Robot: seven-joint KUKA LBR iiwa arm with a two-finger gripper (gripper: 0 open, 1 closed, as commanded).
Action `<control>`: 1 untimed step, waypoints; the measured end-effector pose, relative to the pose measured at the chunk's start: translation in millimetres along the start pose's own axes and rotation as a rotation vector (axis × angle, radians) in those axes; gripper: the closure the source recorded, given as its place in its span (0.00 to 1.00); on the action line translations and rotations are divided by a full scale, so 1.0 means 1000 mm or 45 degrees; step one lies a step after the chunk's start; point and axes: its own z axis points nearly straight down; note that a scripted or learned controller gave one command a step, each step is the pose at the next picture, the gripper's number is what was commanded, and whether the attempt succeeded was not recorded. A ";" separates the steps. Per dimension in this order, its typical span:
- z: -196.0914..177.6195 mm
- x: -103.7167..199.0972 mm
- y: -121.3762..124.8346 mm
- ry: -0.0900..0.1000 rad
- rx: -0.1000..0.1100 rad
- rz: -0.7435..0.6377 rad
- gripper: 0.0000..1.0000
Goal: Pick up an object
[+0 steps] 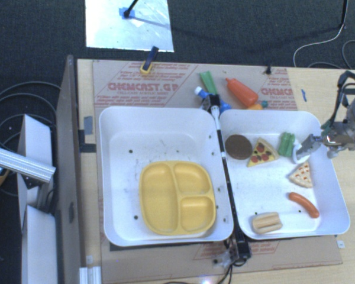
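gripper (306,148) hovering at right bin's (337,188) far right edge, claw state: cannot tell | nothing seen grasped | green piece (286,143) lying just left, pizza slice (301,175) just below: nearest candidates, spaced for easy reach

Glossy plastic bins (165,123) (cardboard (136,84) matt)

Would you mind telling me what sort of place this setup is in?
Probably a robotics lab: a bench with two white bins of toy food such as a pizza slice, a gripper reaching in, and loose cables on dark carpet.
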 end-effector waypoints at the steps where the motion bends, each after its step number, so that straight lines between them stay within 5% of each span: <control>1: 0.131 0.012 0.075 0.004 0.004 -0.007 0.00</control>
